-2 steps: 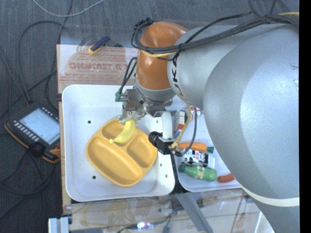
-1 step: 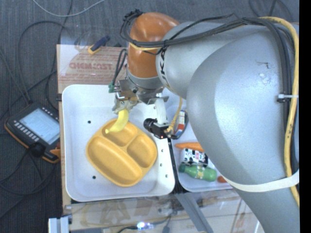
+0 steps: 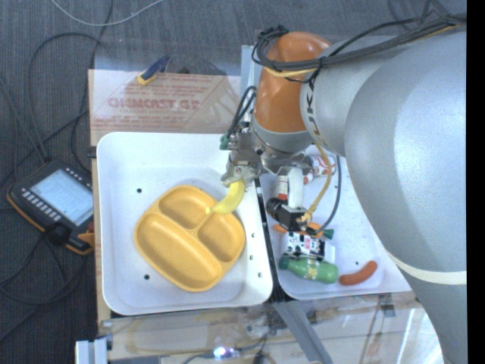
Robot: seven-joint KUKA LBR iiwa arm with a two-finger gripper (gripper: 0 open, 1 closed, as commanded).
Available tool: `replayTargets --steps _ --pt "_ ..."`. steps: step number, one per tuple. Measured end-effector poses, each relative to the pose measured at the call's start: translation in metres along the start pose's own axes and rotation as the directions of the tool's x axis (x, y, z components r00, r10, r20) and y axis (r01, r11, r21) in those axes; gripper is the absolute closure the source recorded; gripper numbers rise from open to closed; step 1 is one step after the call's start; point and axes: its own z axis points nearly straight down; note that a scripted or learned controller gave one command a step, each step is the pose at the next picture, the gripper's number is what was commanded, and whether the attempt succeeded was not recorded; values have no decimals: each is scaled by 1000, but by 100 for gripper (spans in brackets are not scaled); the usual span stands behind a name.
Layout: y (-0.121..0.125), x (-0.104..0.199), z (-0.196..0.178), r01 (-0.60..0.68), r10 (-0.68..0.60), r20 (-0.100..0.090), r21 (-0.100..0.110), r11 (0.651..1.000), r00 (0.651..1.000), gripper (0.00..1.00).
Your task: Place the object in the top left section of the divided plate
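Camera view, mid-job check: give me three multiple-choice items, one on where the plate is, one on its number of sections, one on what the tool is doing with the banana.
1. In which bin does the divided plate lie?
A. the left bin
B. the right bin
C. on the cardboard

2. How many sections does the plate have?
A. two
B. three
C. five

3. Where is the banana now?
A. lying in the right bin
B. flat in the plate's largest section
C. at the tool, hanging over the plate's edge

Key: 1 A, the yellow plate rests on the floor of the left bin. 2 B, two smaller sections and one long one show. 3 C, the banana's upper end sits at the tool's tip, its lower end over the plate's rim.
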Motion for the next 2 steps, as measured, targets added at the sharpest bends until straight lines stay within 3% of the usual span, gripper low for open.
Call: replayTargets --steps 1,2 --pt "-3 -30 -15 -274 274 0 0 962 962 100" --pt "-14 -63 -74 -151 151 0 -1 989 989 100"
